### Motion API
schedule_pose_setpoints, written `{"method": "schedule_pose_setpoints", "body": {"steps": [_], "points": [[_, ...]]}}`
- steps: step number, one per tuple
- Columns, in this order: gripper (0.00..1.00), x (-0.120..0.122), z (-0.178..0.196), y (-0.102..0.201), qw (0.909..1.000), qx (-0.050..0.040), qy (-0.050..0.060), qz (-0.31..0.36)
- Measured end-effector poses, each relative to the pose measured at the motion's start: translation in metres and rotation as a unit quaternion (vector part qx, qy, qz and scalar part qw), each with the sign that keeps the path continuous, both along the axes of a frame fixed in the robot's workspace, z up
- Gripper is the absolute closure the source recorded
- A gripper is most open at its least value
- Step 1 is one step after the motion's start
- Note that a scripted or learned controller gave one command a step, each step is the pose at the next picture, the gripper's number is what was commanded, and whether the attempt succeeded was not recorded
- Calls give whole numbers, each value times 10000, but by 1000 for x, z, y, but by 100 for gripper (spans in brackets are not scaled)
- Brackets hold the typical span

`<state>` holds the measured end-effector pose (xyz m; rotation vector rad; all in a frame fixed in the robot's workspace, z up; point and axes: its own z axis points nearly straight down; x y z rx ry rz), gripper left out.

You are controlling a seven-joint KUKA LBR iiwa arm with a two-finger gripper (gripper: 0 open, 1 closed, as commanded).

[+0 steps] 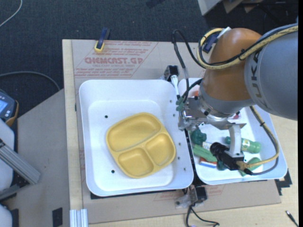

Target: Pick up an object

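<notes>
My gripper (191, 125) hangs low over the left edge of the right bin (280, 161), under the arm's orange band. Just below it lies a dark green toy (198, 137), touching or nearly touching the gripper; I cannot tell which. A long light green piece (203, 151) and a red and blue item (207, 162) lie in front of that. A white bottle with a green cap (246, 145) rests further right. The arm hides most of the right bin's far half.
The left bin (90, 103) holds a yellow divided tray (140, 144). The wall between the two bins runs right beside the gripper. A yellow and blue clip (101, 41) lies on the cardboard behind the bins. Cables hang near the bins' back edge.
</notes>
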<state>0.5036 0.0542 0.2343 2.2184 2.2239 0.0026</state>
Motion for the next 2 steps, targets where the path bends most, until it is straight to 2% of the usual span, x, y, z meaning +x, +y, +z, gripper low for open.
{"method": "schedule_pose_setpoints", "body": {"steps": [1, 2], "points": [[100, 2, -13, 12, 10000, -3, 28, -5], [100, 1, 1, 5, 10000, -3, -5, -14]]}}
